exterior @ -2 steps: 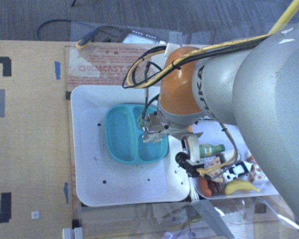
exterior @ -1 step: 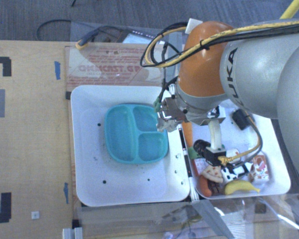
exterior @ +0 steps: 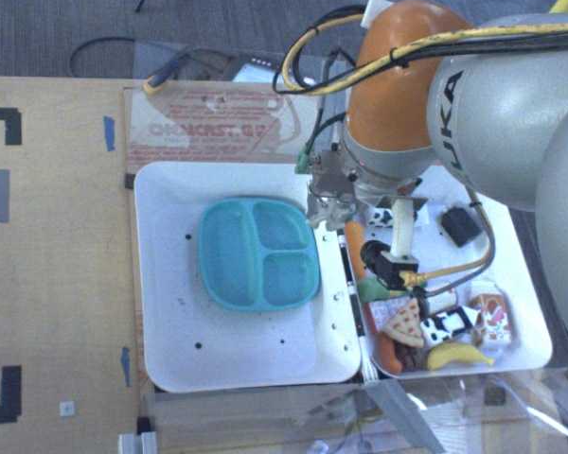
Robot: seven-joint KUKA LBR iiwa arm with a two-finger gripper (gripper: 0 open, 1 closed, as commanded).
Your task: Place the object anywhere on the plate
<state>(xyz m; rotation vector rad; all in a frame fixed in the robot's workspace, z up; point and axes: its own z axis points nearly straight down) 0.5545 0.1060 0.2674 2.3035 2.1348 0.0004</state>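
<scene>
— Teal plate [exterior: 258, 253], three wells, flat in the left bin [exterior: 161, 282]?
— Yes. I hang over the right bin [exterior: 535, 343] by carrot [exterior: 356, 246], pizza [exterior: 404, 322], banana [exterior: 457, 356]; my jaws' state, I cannot tell.

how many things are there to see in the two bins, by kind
Blue three-compartment plastic plate: 1
Yellow toy banana: 1
Toy pizza slice: 1
Orange toy carrot: 1
Black block: 1
Black-and-white cow-patterned toy: 1
Red-and-white packet: 1
Total: 7; others may be hidden under the arm.
</scene>
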